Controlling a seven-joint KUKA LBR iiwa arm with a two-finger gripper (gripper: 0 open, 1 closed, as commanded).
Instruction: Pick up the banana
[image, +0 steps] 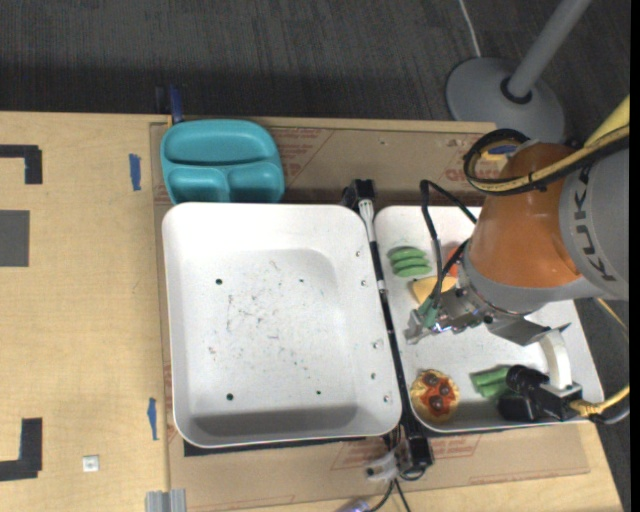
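Note:
The banana (424, 289) shows as a small yellow piece in the right bin (520, 352), near its left wall, and the arm hides part of it. My gripper (430, 322) hangs just below and in front of the banana, low over the bin floor. Whether it touches the banana is unclear. The orange wrist band covers the bin's back right.
A green ridged item (408, 262) lies behind the banana, with a red-orange bit (455, 254) beside it. A round red and yellow toy (436, 392) and a green piece (488, 380) sit at the front. The left bin (265, 215) adjoins. A teal tray (222, 160) stands behind.

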